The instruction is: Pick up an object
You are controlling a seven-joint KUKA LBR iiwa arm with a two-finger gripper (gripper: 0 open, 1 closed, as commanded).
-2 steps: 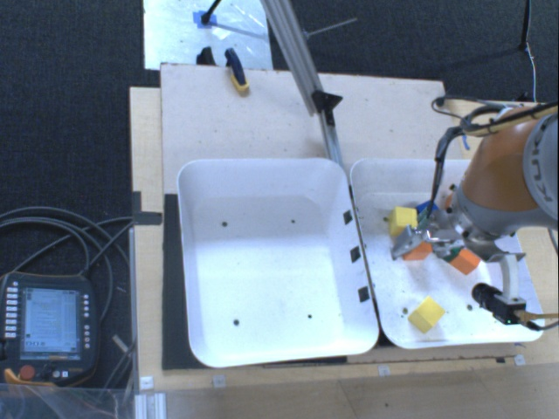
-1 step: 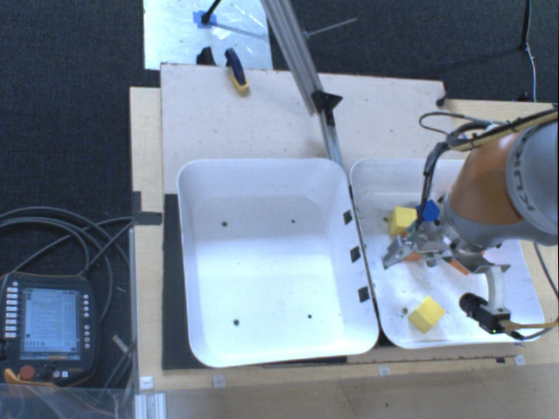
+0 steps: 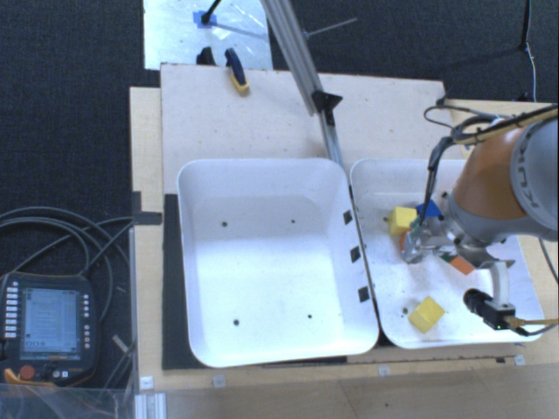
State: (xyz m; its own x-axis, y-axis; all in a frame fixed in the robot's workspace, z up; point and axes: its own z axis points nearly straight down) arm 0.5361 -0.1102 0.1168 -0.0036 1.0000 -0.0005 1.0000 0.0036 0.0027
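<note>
Camera view. Two shallow white plastic bins are seen side by side on the bench: the left bin (image 3: 262, 177) and the right bin (image 3: 384, 175). The grey arm with its orange band (image 3: 493, 177) is seen reaching in from the right over the right bin, and the two-finger gripper (image 3: 414, 244) is lowered near that bin's middle.

Several small objects are gathered around the tool. A yellow block (image 3: 403, 220) lies just to the left and far side of the gripper, near or touching it. A small blue piece (image 3: 429, 209) sits just beyond the gripper on the far side. An orange-red piece (image 3: 461, 264) lies to the right and slightly nearer, partly hidden under the wrist. A second yellow cube (image 3: 426, 314) lies well apart on the near side, in open floor.

The gripper's opening cannot be judged, and nothing can be confirmed as held. The deciding relation is judged to be the yellow block's offset to the left and far side of the tool.
</note>
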